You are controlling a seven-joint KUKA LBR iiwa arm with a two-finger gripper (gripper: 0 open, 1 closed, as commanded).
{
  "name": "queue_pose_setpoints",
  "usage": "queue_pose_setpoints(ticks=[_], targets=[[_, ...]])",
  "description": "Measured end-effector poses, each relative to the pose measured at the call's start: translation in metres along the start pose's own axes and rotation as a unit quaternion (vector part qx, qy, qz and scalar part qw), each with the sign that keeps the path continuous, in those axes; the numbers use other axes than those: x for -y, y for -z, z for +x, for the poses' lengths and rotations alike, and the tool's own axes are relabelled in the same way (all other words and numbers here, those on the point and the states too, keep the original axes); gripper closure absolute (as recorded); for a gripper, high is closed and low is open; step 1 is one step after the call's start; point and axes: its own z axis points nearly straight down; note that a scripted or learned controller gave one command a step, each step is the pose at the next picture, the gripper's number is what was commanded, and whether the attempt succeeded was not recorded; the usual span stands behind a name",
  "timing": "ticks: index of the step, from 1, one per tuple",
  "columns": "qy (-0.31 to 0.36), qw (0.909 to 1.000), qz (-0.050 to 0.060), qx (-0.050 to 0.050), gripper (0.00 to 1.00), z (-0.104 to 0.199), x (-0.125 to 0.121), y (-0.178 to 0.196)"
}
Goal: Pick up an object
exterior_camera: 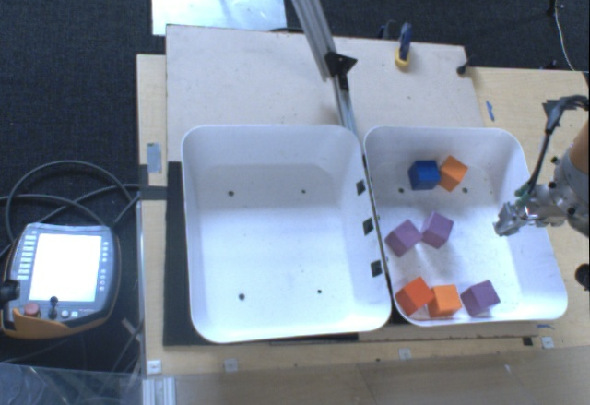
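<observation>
1. The right bin (530, 168) holds seven small cubes with matte faces and sharp edges: one blue, three orange, three purple.
2. The blue cube (424, 174) sits toward 12 o'clock of that bin, touching an orange cube (453, 172) on its 3 o'clock side.
3. Two purple cubes lie near the bin's middle, just beside each other: one (403, 237) toward 9 o'clock, the other (437, 230) toward 3 o'clock of it.
4. Along the 6 o'clock wall runs a row of three: an orange cube (415, 294), a second orange cube (444, 301) touching it, then a purple cube (480, 298) just beside.
5. The tool (510, 220) hangs over the bin's 3 o'clock rim, apart from every cube; whether it is apart or together, I cannot tell.
6. The left bin (198, 209) sits beside it on the desk (415, 85).
7. A handheld control screen (60, 279) lies at 9 o'clock, off the desk.
</observation>
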Motion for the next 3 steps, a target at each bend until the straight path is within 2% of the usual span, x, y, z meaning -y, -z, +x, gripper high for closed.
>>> queue_pose_setpoints(ticks=[1,2,3], targets=[[0.0,1.0,0.0,0.0,1.0,-0.001,-0.003,0.051],[0.002,1.0,0.003,-0.002,1.0,0.044,-0.014,0.044],[0.003,1.0,0.003,-0.002,1.0,0.102,-0.031,0.052]])
